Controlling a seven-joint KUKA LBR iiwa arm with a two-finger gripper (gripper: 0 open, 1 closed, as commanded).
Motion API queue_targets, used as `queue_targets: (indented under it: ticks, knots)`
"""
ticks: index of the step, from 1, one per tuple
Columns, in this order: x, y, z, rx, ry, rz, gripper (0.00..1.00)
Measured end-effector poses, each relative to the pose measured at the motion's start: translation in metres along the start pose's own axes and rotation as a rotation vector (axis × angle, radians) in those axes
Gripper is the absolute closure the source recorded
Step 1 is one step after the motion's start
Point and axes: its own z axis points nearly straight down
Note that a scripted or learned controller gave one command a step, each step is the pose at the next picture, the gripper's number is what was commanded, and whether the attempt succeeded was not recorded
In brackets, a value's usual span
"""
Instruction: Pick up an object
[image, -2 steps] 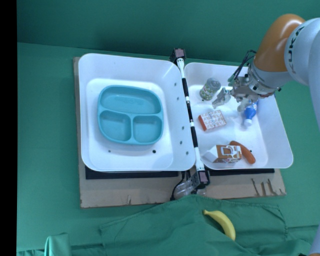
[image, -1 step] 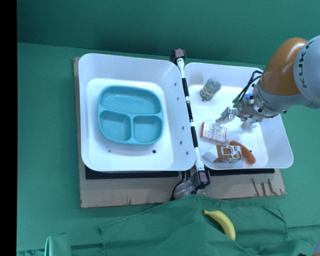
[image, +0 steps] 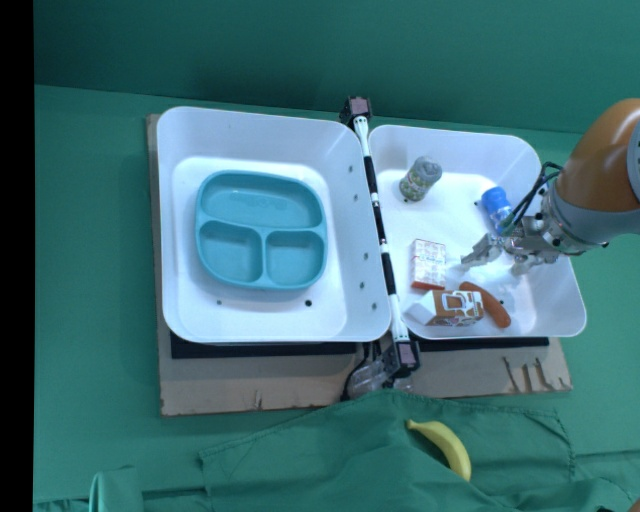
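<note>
Right bin (image: 560, 310): holds the pickable lot, gathered within the arm's reach — a grey-green ribbed cylinder (image: 420, 179) near the far wall, a small blue piece (image: 495, 203), a pink-and-white packet (image: 428, 262), a small white carton (image: 447, 306) touching an orange sausage-like piece (image: 484, 303).

Gripper (image: 505, 250): poised above the bin's middle, fingers spread, nothing between them; probably lining up a descent.

Left bin (image: 250, 135): teal divided tray (image: 262, 230).

Green cloth (image: 380, 460), front: banana (image: 445, 445), out of play.
</note>
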Motion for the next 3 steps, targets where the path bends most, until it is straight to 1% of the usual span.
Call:
queue_targets:
  ticks: [1, 2, 3]
  knots:
    - [0.0, -0.027, -0.001, -0.004, -0.005, -0.001, 0.0]
    - [0.032, 0.02, 0.001, 0.002, -0.006, -0.004, 0.0]
    - [0.024, 0.105, 0.004, 0.005, -0.001, -0.005, 0.0]
